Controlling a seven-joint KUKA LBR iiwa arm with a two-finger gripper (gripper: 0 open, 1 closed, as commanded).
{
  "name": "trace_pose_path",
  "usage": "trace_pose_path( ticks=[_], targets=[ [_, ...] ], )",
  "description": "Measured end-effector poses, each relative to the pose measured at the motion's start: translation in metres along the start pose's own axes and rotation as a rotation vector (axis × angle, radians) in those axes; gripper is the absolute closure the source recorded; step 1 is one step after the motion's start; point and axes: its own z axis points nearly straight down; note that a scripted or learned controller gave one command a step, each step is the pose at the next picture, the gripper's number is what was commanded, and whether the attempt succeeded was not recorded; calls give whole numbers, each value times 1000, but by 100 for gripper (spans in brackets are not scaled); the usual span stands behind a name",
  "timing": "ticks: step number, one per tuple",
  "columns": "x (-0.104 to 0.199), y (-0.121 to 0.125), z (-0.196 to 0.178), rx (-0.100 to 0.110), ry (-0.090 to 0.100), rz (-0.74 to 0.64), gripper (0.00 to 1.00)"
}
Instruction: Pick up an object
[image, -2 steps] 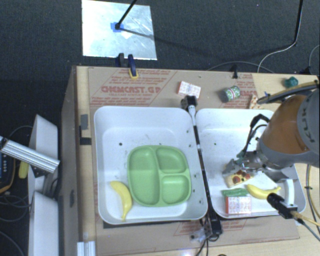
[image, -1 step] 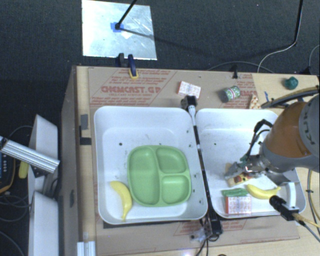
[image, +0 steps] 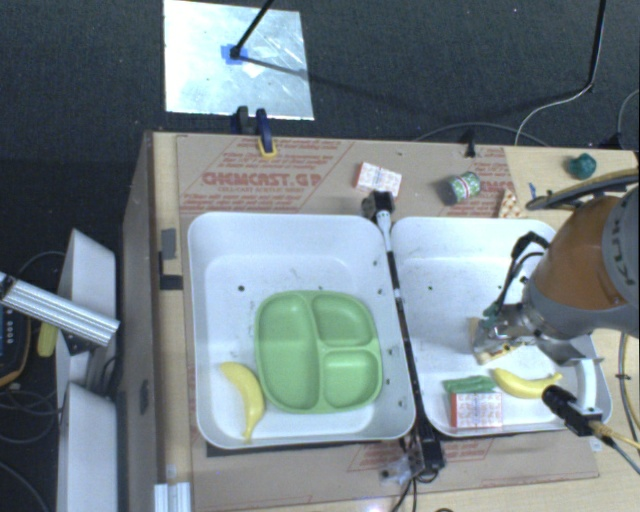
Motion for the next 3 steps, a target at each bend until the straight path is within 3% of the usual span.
trace_pose_path(
  ticks=[1, 2, 3],
  targets=[
    [-39, -22, -82, 10, -2, 3, 100],
    [-39, -22, -82, 10, -1, 3, 0],
    [-10, 29, 12, 2, -3, -1, 0]
  ],
)
